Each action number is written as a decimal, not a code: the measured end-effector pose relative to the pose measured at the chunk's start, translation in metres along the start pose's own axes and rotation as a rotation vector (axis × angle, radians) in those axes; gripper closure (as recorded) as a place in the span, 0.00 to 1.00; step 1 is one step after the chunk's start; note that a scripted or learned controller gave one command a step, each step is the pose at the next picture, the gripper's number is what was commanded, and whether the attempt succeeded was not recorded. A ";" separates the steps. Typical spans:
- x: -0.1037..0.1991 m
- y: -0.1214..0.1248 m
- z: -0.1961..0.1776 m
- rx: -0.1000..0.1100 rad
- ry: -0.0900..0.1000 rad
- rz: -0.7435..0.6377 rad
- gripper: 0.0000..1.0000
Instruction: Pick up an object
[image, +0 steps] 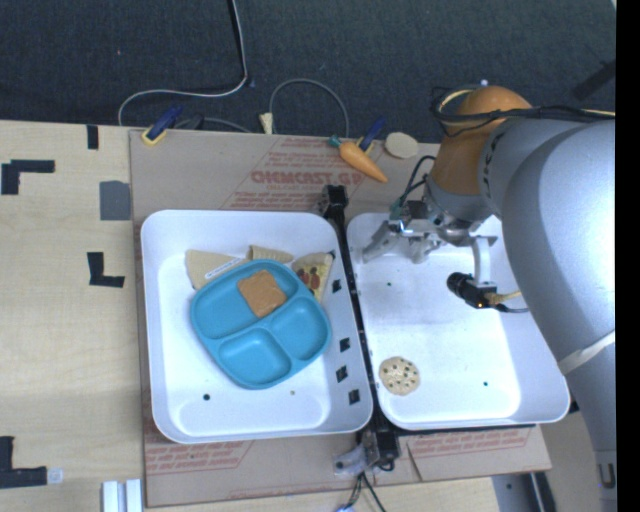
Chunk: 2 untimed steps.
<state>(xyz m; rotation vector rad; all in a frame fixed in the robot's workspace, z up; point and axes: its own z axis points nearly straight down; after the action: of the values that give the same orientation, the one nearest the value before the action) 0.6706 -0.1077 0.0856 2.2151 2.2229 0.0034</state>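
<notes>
My gripper hangs over the back left corner of the right bin, below the orange band of the arm. A round chocolate-chip cookie lies near the front left of that bin, well in front of the gripper. In the left bin sits a blue divided plate with a brown square cracker on it. Beige wedge-shaped slices stick out from behind the plate. Nothing shows held at the gripper.
An orange toy carrot and a beige disc lie on the cardboard behind the bins. Black clips join the bins along the middle wall. The bulky grey arm covers the right bin's right side. Cables trail at the back.
</notes>
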 end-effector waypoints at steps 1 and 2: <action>0.000 -0.001 -0.010 0.001 -0.002 -0.001 1.00; 0.068 -0.059 -0.143 0.002 0.004 -0.003 1.00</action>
<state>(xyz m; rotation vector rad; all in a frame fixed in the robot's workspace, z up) 0.6113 -0.0403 0.2280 2.2150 2.2290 0.0055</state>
